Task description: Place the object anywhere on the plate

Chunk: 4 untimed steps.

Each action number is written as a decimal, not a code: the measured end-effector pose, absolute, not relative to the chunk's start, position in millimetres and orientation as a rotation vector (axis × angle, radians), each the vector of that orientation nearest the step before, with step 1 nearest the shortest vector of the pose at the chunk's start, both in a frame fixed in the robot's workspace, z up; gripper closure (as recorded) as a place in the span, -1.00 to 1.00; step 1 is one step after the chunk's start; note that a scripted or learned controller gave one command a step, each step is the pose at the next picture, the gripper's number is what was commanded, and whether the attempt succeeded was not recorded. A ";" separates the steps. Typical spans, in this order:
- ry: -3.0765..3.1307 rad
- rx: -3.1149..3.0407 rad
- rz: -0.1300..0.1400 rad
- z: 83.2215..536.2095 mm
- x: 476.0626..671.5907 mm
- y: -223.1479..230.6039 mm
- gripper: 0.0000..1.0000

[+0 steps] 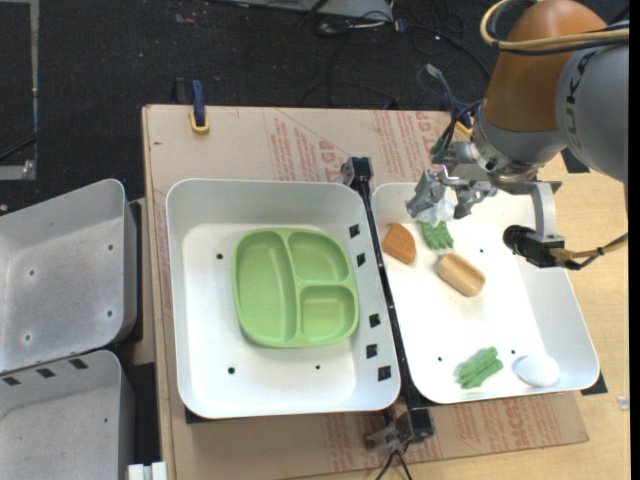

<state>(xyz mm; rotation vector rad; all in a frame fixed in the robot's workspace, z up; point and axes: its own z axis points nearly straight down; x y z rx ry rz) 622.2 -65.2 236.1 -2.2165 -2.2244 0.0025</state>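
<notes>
A green divided plate (296,287) lies in the left white bin (190,218). In the right bin (560,308) my gripper (445,210) hangs at the far left corner, open. Its fingers stand apart just above a small green leafy piece (436,235) that rests on the bin floor. Nothing is between the fingers. An orange wedge (400,243) lies just left of the green piece. A tan bread roll (460,274) sits a little nearer the front.
At the front of the right bin lie a second green piece (479,367) and a white egg-like object (537,370). A black divider with clips (375,268) runs between the bins. A black cable end (528,244) hangs right of the gripper.
</notes>
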 end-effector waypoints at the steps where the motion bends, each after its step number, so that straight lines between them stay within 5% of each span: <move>1: -2.226 -2.212 0.003 232.2 597.6 -12.1 1.00; 3: -2.226 -2.216 0.002 231.5 582.3 95.4 1.00; 4: -2.222 -2.219 0.002 231.6 582.4 94.2 -1.00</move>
